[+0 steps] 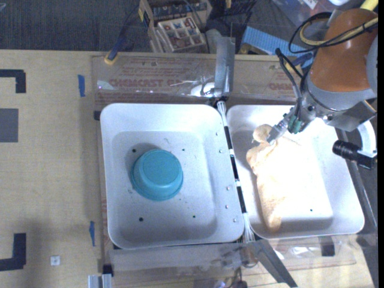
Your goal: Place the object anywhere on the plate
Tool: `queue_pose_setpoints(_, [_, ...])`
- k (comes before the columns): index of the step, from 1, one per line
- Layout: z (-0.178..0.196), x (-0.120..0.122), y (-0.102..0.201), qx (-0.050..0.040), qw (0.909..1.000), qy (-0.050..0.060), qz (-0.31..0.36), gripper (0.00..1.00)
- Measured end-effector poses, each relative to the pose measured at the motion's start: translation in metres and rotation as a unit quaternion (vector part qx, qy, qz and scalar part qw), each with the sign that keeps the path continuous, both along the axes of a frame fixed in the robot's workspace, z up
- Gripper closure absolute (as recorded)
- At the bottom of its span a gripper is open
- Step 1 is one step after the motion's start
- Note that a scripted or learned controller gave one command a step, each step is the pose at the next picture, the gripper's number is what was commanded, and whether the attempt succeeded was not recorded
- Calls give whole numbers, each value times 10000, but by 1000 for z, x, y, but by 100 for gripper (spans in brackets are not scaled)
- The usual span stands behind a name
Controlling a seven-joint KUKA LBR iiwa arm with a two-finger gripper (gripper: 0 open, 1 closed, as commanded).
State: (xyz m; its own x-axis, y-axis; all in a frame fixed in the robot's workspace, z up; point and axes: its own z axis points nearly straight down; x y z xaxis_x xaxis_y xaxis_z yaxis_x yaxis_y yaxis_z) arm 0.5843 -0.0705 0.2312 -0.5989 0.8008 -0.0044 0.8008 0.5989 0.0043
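Observation:
A blue round plate (157, 173), which looks like an upturned dish, sits in the middle of the left bin (120, 125). A pale cream, floppy object (277, 182) lies in the right bin (342, 215), stretching from the bin's upper left down towards its front edge. My gripper (279, 131) comes down from the upper right and its tip is at the object's bunched upper end (262, 134), touching or just above it. The arm's orange band (345, 47) and wrist hide the bin's far right corner.
A metal divider rail (231, 161) runs between the two bins. A black fitting (351, 150) juts over the right bin's right rim. Clutter and cables lie beyond the back of the bench. Bare wooden bench spreads to the left.

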Motion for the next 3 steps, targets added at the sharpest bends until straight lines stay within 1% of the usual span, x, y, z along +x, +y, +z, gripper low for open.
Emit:
queue_pose_setpoints(1, [-8, 21, 47, -8, 9801, -6, 1987, 100])
queue_pose_setpoints(2, [-16, 35, 99, -15, 9212, -13, 3890, 100])
queue_pose_setpoints(3, [-5, 48, 157, -17, 8950, -18, 4460, 100])
